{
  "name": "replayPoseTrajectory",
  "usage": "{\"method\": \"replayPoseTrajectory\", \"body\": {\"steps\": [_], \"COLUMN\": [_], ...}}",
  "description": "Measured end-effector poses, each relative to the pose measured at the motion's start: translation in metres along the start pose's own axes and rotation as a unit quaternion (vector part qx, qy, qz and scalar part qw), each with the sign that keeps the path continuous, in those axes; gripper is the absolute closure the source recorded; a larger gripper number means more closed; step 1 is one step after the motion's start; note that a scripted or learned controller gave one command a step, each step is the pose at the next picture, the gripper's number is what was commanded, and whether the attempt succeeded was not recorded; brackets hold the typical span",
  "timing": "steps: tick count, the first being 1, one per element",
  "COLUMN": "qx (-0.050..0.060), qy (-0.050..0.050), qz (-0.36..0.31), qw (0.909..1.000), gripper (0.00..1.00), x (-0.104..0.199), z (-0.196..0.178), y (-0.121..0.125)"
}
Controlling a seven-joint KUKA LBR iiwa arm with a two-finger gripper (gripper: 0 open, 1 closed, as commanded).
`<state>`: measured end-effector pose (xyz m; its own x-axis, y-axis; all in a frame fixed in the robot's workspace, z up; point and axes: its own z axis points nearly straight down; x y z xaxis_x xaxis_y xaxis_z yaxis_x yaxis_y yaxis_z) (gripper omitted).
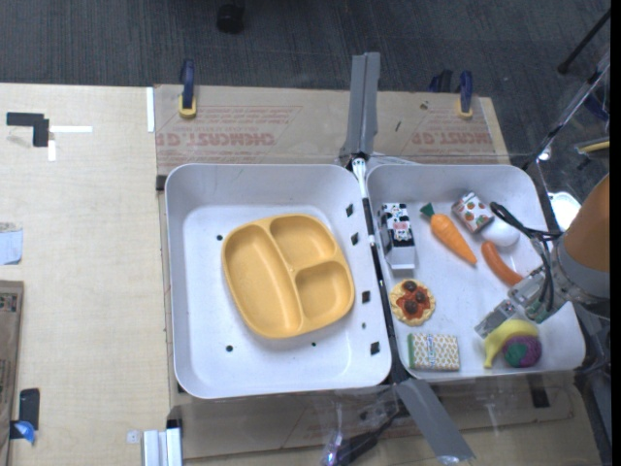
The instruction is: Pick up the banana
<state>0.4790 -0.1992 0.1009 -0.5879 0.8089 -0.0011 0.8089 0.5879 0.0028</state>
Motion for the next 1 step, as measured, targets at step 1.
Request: {"method": "replayPoseTrajectory", "body": {"steps": [1], "qx": [0.001], "qy": [0.000], "qz": [0.065], "qw": [0.9979], "gripper": [0.00], "x": [-0.0172], "z": [0.0094], "y": [-0.0136]}}
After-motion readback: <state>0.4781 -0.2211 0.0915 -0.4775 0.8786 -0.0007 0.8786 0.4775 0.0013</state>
